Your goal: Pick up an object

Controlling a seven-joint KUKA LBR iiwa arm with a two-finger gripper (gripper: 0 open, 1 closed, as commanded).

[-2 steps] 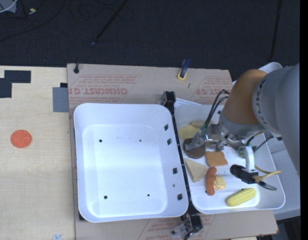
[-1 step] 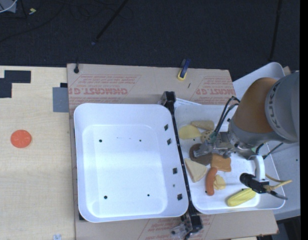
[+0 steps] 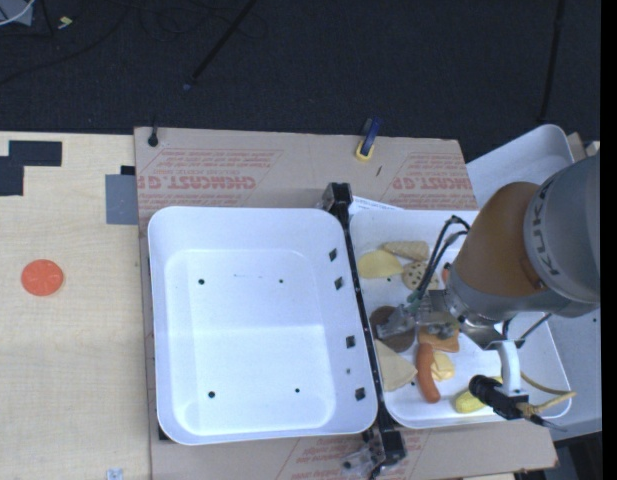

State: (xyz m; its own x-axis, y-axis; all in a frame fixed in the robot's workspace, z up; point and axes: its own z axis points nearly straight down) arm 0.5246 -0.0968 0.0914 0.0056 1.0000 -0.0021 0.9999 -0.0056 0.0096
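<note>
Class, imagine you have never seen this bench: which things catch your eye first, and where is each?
The big grey arm with its orange band dominates the right side, bending down over the right bin. Under its end effector lies a cluster of small food-like items, among them an orange sausage shape and pale yellow pieces. Far left, an orange disc sits alone on the wooden bench.

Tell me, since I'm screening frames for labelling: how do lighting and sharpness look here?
Camera view: even light, with the left bin bright, near washed out; soft shadow under the arm over the right bin; small items by the gripper slightly blurred.
</note>
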